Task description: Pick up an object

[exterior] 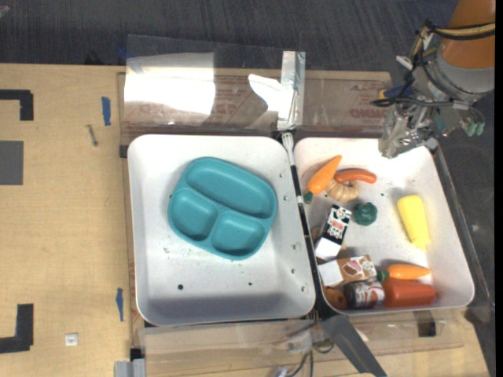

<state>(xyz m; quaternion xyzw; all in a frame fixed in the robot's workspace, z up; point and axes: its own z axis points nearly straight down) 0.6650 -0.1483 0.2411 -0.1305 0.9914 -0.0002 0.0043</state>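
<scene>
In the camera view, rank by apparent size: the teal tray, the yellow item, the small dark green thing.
1. Teal tray, by far the largest.
2. Yellow item.
3. Green thing, smallest.
All lie at similar depth, so the order looks safe.

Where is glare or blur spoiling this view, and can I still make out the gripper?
Camera view: strong glare whitens the clear sheet behind the left bin; the gripper, at the right bin's far rim, is small and soft, fingers unreadable; the teal tray and yellow item read evenly lit and sharp.
</scene>
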